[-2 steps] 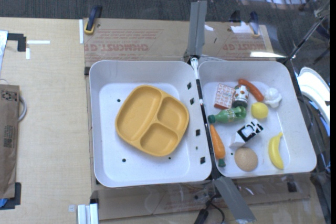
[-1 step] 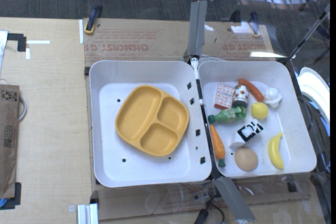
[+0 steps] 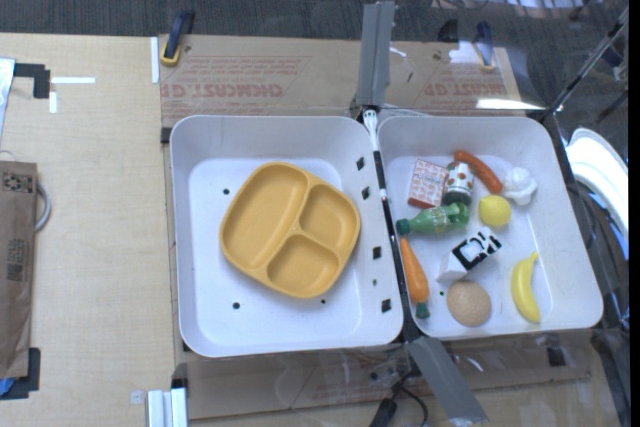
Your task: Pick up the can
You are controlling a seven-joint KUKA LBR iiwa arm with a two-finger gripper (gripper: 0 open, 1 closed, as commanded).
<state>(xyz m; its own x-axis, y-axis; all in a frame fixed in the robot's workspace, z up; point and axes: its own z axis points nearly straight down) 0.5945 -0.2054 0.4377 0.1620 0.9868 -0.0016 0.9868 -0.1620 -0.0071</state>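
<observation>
The can (image 3: 459, 182) is small, with a dark top and a red and white label. It stands in the right bin (image 3: 560, 215), toward the back middle. A red and white carton (image 3: 427, 182) lies flat just to its left. An orange sausage (image 3: 481, 172) lies against its right side. A green bottle (image 3: 435, 221) lies on its side just in front of the can.
Also in the right bin are a lemon (image 3: 494, 210), a white garlic bulb (image 3: 518, 183), a black and white box (image 3: 476, 250), a carrot (image 3: 414, 273), a brown roll (image 3: 468, 303) and a banana (image 3: 526, 289). The left bin (image 3: 190, 245) holds a yellow divided plate (image 3: 290, 230).
</observation>
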